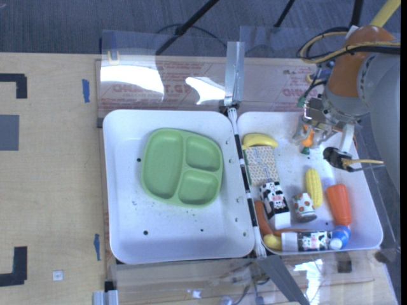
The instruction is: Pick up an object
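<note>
Small orange object (306, 141) is seen at the jaws (311, 131), at 12 o'clock of the right white bin (372, 224); grip cannot be confirmed, jaw state cannot be told. Pick not shown complete. Yellow corn cob (313, 187) and orange cylinder (338, 203) lie at 5 o'clock.

A small orange piece (307, 142) sits at the tips of the pincer (310, 134). Just below it lie a yellow corn cob (313, 187) and an orange carrot (339, 203), side by side.

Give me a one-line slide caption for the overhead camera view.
Gripper hovers over the toy-filled right bin; green divided plate sits in the left bin.
</note>
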`<state>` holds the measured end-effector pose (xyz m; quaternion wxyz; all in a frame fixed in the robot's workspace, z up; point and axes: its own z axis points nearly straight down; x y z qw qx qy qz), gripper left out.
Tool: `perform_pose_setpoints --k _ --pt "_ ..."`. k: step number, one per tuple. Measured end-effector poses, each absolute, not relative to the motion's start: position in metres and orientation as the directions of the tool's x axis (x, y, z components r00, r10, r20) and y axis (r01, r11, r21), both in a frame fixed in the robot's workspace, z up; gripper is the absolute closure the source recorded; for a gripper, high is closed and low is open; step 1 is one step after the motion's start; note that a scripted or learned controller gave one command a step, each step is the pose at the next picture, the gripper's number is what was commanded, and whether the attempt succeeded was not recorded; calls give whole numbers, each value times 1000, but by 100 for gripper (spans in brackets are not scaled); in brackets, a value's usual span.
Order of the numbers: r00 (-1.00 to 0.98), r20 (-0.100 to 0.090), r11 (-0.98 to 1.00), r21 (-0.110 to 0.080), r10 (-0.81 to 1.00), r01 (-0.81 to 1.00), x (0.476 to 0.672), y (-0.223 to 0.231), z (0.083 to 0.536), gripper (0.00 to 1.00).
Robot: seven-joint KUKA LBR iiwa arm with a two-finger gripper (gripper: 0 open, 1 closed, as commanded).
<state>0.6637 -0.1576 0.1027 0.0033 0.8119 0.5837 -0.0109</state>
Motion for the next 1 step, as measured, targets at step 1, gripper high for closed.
perform_pose_setpoints --k 1 --pt "241 -1 -241 2 971 971 640 -155 183 100"
